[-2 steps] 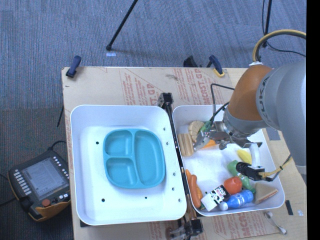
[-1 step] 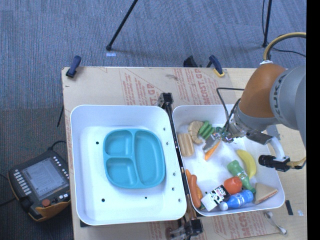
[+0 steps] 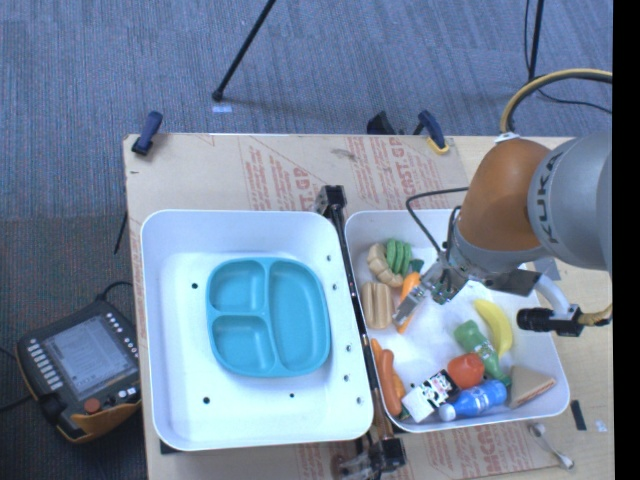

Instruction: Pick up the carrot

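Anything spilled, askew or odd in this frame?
Nothing stands out. The toy food sits inside the right bin, the blue plate lies flat in the left bin, and the gripper is by a carrot.

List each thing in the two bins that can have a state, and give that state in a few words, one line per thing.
gripper: low in the right bin, at the carrot; grasp unclear.
carrot: lying in the right bin, at the fingertips.
blue plate: flat in the left bin, compartments bare.
banana: lying near the right wall.
blue bottle: on its side.
sandwich: lying in the corner.
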